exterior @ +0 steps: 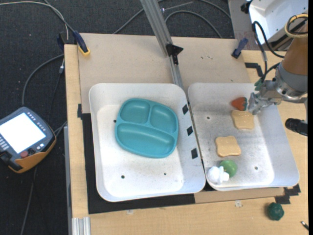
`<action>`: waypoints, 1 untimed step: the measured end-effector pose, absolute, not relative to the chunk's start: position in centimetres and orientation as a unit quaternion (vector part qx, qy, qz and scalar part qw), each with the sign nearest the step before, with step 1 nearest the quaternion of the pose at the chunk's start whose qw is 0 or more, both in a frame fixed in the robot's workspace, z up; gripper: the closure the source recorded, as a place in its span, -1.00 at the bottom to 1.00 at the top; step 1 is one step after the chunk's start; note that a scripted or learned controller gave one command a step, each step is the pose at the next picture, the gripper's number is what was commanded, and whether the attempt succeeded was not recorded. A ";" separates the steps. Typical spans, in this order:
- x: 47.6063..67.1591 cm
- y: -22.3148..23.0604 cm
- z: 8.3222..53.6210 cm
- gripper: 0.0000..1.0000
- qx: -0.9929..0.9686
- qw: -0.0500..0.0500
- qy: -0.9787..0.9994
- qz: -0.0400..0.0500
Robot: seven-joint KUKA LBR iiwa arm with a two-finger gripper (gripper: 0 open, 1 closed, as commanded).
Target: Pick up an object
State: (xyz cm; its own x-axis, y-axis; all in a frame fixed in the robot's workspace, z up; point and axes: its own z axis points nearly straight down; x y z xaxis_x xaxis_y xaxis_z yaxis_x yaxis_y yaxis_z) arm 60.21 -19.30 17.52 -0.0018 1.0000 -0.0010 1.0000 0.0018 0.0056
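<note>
Step in hand: you are watching the approach; the grey arm with the orange band is reaching in from the right and nothing is being lifted yet, as far as you can judge.
Hand: the two-finger hand (pixel 255 103) is hanging low over the far part of the right bin; whether it is spread or pressed together you cannot tell at this slant.
Likely target: the small red-orange rounded object (pixel 238 103) is lying just left of the hand, and the pale tan bread-like square (pixel 243 120) is sitting just near of it; which of the two the hand is going for you cannot tell.
Other objects in the right shallow white bin (pixel 279 151): a second tan toast-like slab (pixel 228 146) is lying toward the middle, and a green-and-white lump (pixel 222 171) is resting at the near left corner.
Left shallow white bin (pixel 105 180): it is carrying a teal plastic divided plate (pixel 146 127), well apart from the hand.
Tabletop (pixel 127 58): a small dark green ball (pixel 275 210) is lying outside the bins at the near right.
Next move: you are looking for a short descent centred on one object, then a firm closing and a straight lift; the red piece and the tan square are lying close together, so an off-centre drop risks nudging both.
</note>
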 end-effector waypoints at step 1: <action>60.3 -19.3 22.9 1.00 0.707 0.003 0.708 0.001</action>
State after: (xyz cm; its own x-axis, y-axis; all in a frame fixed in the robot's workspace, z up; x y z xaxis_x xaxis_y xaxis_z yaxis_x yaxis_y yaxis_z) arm 60.34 -19.29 22.92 -0.0016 1.0000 -0.0017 1.0000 0.0016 0.0057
